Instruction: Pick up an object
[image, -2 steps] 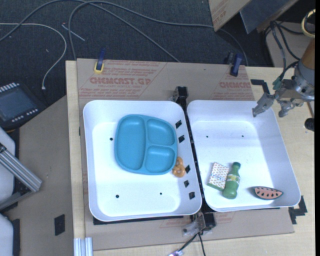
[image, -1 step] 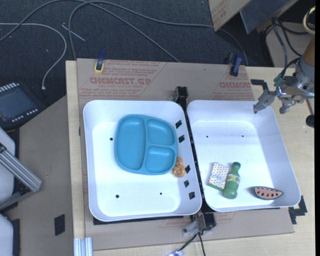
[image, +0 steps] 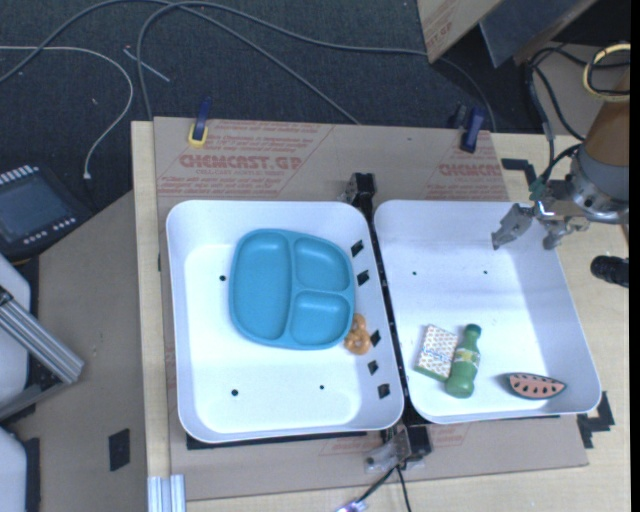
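Observation:
In the right bin (image: 520, 300) lie a green bottle (image: 463, 362), a small patterned white packet (image: 436, 350) touching its left side, and a watermelon slice (image: 532, 385) near the front right corner. My gripper (image: 531, 229) hangs above the bin's far right corner, open, with nothing between its fingers. It is well apart from all three objects. The left bin (image: 200, 390) holds a blue divided plate (image: 292, 288) and a small orange-brown toy (image: 357, 337) at the plate's right edge.
A row of black clips runs along the divider between the bins (image: 368, 300). Blue clamps (image: 201, 122) hold the cardboard board at the back. Cables trail over the dark floor behind the bench, and a screen sits at the far left (image: 30, 205).

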